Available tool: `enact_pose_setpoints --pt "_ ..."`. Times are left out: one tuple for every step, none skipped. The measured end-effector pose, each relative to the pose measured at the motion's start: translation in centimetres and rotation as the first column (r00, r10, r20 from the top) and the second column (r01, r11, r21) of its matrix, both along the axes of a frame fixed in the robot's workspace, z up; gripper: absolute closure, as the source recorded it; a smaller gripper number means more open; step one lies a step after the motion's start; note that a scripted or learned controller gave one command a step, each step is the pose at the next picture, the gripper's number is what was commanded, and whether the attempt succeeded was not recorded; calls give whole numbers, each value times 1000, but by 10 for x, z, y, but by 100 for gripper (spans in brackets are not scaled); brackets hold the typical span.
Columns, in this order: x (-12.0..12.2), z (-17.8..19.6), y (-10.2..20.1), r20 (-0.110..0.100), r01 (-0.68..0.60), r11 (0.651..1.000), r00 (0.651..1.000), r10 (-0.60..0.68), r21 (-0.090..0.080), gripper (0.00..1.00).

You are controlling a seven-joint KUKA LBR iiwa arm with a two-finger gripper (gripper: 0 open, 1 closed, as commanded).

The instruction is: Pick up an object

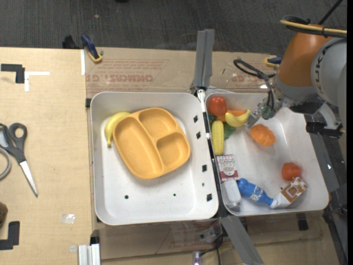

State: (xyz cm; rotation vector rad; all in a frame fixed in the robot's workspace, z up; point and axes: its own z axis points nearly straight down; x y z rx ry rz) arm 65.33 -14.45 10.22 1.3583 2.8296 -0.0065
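Scissors (19, 150) lie on the bench at far left. In the left bin (105, 203) a divided plate (151, 142) sits tilted, a banana (113, 125) tucked against its left rim. In the right bin (309, 206), corn (218, 137) lies along the left wall, a tomato (217, 105) at the far end, a card (226, 168) and bottle (255, 192) nearer. The gripper (263, 112) hangs at the far side over a yellow piece (237, 119); its jaw state cannot be told. An orange (263, 135), red ball (290, 171) and carton (293, 190) lie rightward.
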Motion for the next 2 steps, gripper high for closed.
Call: enact_pose_setpoints --pt "-31 90 91 0 23 1000 1000 -23 5 100" --pt "-6 132 151 2 -112 994 994 112 3 100"
